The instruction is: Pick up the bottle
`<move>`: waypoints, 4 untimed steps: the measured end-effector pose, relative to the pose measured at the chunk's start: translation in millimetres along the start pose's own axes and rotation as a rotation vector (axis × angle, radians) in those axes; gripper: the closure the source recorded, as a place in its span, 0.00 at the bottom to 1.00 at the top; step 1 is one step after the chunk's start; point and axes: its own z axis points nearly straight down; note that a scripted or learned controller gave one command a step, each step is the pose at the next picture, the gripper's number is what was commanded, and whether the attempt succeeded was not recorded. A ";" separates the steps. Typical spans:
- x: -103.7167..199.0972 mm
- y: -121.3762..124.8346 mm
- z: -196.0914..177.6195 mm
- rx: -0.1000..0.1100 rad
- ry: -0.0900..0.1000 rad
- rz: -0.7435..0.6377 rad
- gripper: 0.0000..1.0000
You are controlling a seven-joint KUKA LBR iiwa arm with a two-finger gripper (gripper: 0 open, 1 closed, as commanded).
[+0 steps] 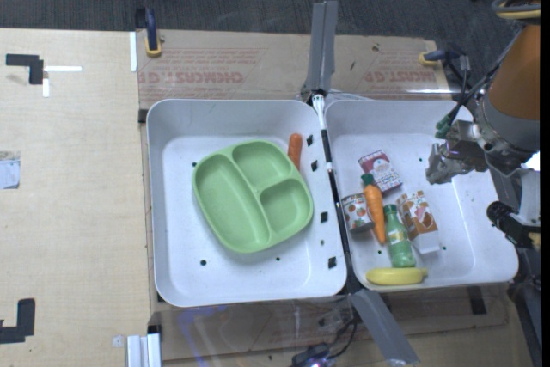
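My hand (441,165) hovers over the right bin (481,271), its grip impossible to tell, while the green bottle (399,239) lies apart toward the bin's front.

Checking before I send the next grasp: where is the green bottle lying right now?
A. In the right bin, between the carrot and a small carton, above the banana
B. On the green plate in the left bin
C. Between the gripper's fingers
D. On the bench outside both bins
A: the green bottle lies in the right bin, with the carrot at its left, a small carton at its right and the banana just below it.
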 end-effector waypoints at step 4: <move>-0.7 -25.8 139.6 -0.046 -0.014 0.015 0.00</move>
